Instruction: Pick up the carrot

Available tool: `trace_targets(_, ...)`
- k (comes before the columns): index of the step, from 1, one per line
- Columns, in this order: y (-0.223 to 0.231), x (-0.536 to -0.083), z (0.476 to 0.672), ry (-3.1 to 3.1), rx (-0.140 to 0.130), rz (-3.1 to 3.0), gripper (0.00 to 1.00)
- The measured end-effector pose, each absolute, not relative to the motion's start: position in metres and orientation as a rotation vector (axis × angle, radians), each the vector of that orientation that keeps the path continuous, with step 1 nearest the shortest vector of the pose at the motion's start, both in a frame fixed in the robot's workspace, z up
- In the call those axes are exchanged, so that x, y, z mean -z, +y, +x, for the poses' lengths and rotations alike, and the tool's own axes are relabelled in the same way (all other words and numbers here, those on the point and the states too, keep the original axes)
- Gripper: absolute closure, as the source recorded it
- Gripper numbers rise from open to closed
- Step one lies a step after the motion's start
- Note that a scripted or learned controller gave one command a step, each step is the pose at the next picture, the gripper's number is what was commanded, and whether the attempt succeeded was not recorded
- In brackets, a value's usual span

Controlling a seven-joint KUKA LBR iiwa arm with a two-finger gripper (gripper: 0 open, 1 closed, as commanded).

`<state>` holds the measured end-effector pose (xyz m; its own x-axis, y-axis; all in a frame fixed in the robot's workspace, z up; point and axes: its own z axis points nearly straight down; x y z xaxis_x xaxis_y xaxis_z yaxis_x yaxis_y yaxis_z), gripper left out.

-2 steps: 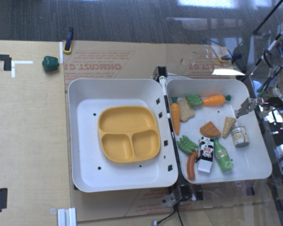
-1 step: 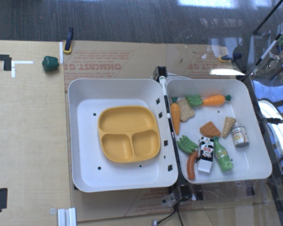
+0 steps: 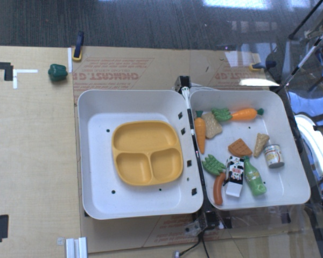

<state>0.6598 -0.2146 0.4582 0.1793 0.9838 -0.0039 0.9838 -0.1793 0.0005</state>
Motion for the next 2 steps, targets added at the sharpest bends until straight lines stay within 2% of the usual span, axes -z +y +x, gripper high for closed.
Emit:
trace_targets(1, -0.2138, -0.4652, 0.6616, 2.017, 0.008, 2.402, 1.0)
trace_targets(2, -0.2139, -0.465, 0.6615, 2.016, 0.009, 2.403, 0.0)
